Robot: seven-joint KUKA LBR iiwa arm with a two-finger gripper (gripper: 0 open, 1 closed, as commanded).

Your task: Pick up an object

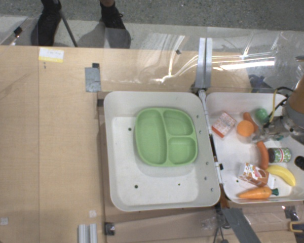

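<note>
Gripper [271, 130] sits low in the right bin [228, 186], among the toy food; I cannot tell whether it is wide or closed, metal and clutter blur together there. Nearest candidates: orange ball [245, 129], sausage [263, 155], small dark bottle [279, 155], all close together. Banana [282, 174], carrot [254, 193] and a snack packet [253, 173] lie nearer the front. My worry: crowding. A close here could pinch two items, or nudge the round ball away. Left bin's green divided plate [166, 136] is well apart.
</note>
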